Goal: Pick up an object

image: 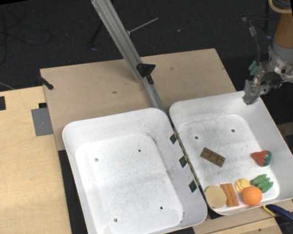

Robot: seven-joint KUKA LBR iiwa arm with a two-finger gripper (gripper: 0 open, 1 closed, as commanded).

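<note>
1. At the far right corner of the right bin (261, 116), the gripper (250, 96) hangs just over the rim, with the grey wrist and its orange band rising behind it toward the right edge of the scene. Nothing lies under it or between its tips, so it carries no object; whether it is spread or closed I cannot tell at this size.

2. Every candidate for the pick sits in the right bin, well apart from the gripper:
   - a brown chocolate bar (212, 157) lies flat near the bin's middle, on its own;
   - a red piece with a green end (261, 158) lies by the right wall;
   - along the near wall is a tight cluster: a bread slice (215, 196), a tan wafer (230, 195) touching it, a small yellow item (241, 184), an orange (252, 196) and a green leafy piece (262, 183).

3. To the left, the left bin (80, 153) shows bare speckled floor.

4. As for progress, I judge the task barely begun: no approach to any one object has been made and nothing is lifted.

5. What is left is nearly all of it: choose a target, travel nearward, descend, close, and lift. The lone chocolate bar looks the easiest, since the clustered items touch or crowd each other.
</note>
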